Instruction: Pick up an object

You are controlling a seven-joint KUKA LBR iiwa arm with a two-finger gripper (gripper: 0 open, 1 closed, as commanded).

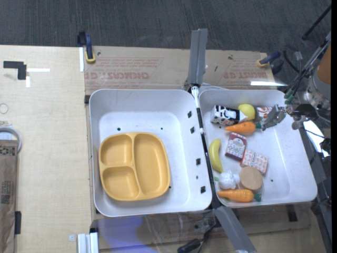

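Note:
The right bin (pixel 295 157) holds several toy foods: a black-and-white carton (pixel 225 115), a lemon (pixel 246 110), a carrot (pixel 241 127), a banana (pixel 215 155), a red box (pixel 236 146), a pink packet (pixel 255 161), a white garlic (pixel 227 179), a tan round piece (pixel 251 178) and a second carrot (pixel 237 195). My gripper (pixel 272 118) hangs over the bin's upper right part, just right of the lemon and beside a small red-and-white packet (pixel 262 111). I see nothing held in it.
The left bin (pixel 137 107) carries a yellow divided plate (pixel 134 166). A grey divider post (pixel 198 57) rises between the bins at the back. Cardboard lies behind the bins, and cables and a stand crowd the right side.

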